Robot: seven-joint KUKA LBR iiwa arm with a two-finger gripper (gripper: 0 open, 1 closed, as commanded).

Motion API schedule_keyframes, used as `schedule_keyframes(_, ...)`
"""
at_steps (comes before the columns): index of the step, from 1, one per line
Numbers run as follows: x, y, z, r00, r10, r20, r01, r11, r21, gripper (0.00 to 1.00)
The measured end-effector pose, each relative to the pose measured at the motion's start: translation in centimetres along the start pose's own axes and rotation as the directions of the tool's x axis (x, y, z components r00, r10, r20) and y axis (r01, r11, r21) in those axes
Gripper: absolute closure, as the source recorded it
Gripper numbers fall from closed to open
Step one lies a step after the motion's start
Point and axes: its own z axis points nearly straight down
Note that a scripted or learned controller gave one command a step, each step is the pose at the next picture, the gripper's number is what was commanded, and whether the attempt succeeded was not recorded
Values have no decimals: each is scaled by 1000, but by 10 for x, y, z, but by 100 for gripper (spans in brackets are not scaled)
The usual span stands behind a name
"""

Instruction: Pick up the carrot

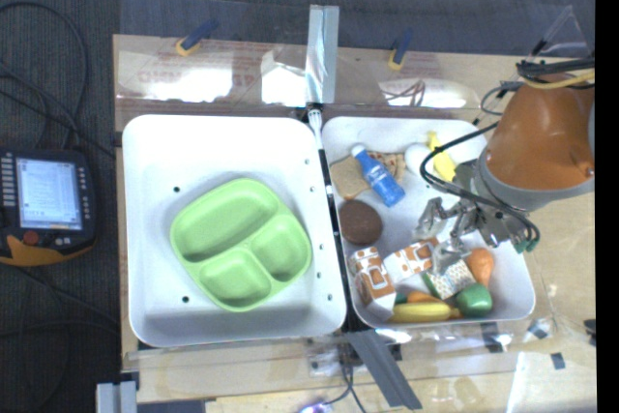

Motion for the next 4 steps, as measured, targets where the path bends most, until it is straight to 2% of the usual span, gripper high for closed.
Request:
schedule_keyframes(1,11,9,-46,973,-231,0,231,973,0,100)
schedule_keyframes(2,-3,42,14,853,-522,-2,522,853,-3,100)
schedule_keyframes(3,-26,-1,-27,719,-695,1,695,719,0,100)
schedule_keyframes(4,9,4,-82,329,-944,3,944,329,-2,100)
